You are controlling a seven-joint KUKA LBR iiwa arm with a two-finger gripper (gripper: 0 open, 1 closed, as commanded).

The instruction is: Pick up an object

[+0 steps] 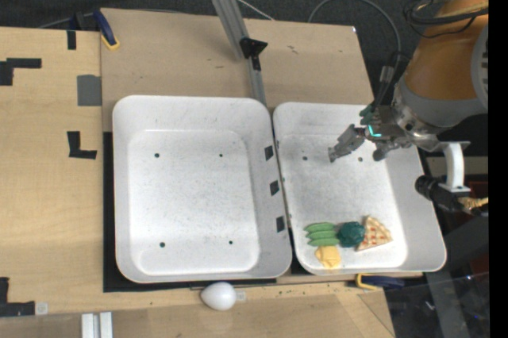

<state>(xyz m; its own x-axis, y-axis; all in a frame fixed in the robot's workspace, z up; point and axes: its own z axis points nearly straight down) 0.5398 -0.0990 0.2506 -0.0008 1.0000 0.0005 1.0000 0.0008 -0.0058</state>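
1. Toy food pieces are seen clustered in the near part of the right bin [413,193], close to its near wall: a green pea pod [321,232], a dark green broccoli-like piece [349,233], a pizza slice [375,234] and a yellow piece [328,255].
2. Within that cluster, the pea pod is placed furthest left, the dark green piece lies just beside it, and the pizza slice is set to the right, touching or almost touching the dark green piece; the yellow piece is found just near-side of the pea pod.
3. The gripper [362,145] is held over the far half of the right bin, well apart from the cluster, with the grey arm and its orange band [444,59] reaching in from the right.
4. Two dark fingers are seen spread apart, one pointing left toward the bin's middle; nothing is gripped between them.
5. The left bin [127,170] is pictured alongside, its right rim pressed against the right bin's left rim.
6. A white egg-shaped object [218,296] is seen on the bench outside the bins, just beyond the near rim of the left bin.
7. A grey metal bar [226,3] is shown slanting down from the far side to the seam between the bins.
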